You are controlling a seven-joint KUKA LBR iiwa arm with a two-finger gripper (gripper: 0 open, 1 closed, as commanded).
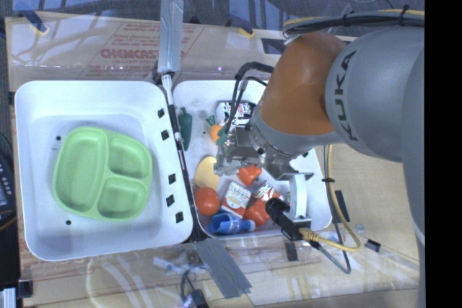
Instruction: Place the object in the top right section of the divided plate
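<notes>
The green divided plate point(101, 171) lies in the left bin point(43, 112), one long section on its left and two smaller ones on its right, nothing in any of them. My gripper point(238, 157) hangs low over the pile of toy food in the right bin point(198, 91), below the orange band of the arm point(303, 83). The wrist hides what lies straight under it. An orange piece point(250, 174) sits just below the gripper, and I cannot tell whether it is touching.
Around the gripper lie a red tomato point(206, 200), a yellow piece point(206, 171), a blue item point(231, 225), a white packet point(237, 195), another orange piece point(256, 211) and a green vegetable point(185, 125). A raised double wall point(173, 148) separates the bins.
</notes>
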